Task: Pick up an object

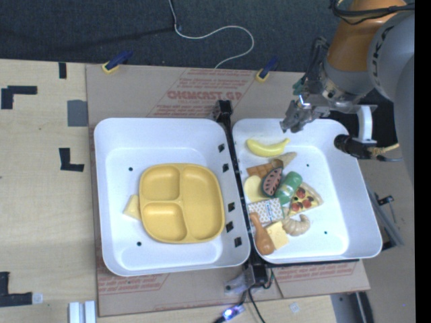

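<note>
Camera view: the jaws point(295, 122) hang over the right bin's point(350, 237) far rim, just beyond the banana point(267, 147); I cannot tell whether they are apart or together. Toy food lies heaped in that bin. Nothing looks lifted, so picking remains.

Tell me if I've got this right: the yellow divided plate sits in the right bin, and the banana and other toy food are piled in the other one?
Not quite. The camera view shows the yellow divided plate in the left bin. The banana and other toy food are piled in the other one, the right bin.
</note>
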